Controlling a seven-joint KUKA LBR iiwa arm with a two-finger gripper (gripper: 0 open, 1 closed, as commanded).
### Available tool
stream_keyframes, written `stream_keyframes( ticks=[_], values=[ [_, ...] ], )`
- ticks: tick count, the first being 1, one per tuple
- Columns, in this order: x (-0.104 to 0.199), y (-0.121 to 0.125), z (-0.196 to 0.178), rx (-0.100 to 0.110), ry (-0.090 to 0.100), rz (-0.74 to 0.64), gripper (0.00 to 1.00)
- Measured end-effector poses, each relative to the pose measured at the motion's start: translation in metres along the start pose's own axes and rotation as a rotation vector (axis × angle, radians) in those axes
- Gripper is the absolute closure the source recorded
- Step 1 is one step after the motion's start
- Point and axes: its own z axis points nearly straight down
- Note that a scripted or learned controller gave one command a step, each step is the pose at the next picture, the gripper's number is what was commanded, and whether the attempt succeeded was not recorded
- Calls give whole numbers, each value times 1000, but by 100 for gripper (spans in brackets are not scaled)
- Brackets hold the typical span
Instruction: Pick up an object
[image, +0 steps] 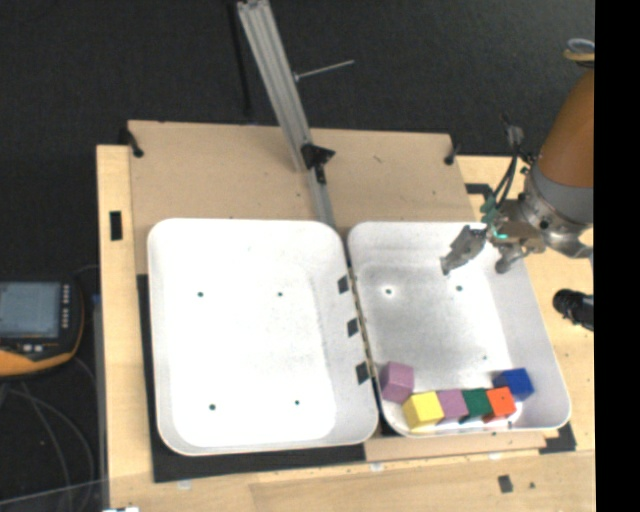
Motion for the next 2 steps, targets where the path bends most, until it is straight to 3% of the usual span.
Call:
stream_keyframes(
  ticks=[1, 2],
  values=[
    [-1, 1, -11, -3, 0, 1, 100],
    [100, 9, 55, 5, 3, -6, 100]
  ],
)
